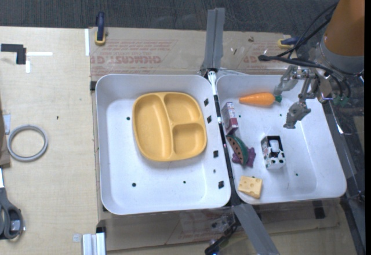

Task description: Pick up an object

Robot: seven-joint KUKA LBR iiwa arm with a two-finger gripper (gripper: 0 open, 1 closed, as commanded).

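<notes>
grey pincer [294,100] hangs over right bin [324,181], upper right part, fingers spread, nothing between them. orange carrot [257,98] nearest: just beside pincer on view's left, long axis across bin, leafy end toward pincer. judgement: short shift left, fingers closing across carrot's width. black-and-white cow toy [273,152] below pincer, near. cheese wedge [250,186] well apart, near front wall. yellow divided plate [170,126] in left bin [116,190].

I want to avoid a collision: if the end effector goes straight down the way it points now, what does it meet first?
Probably the bare floor of the right bin, since the end effector hangs right of the toy carrot; depth is unclear.
</notes>
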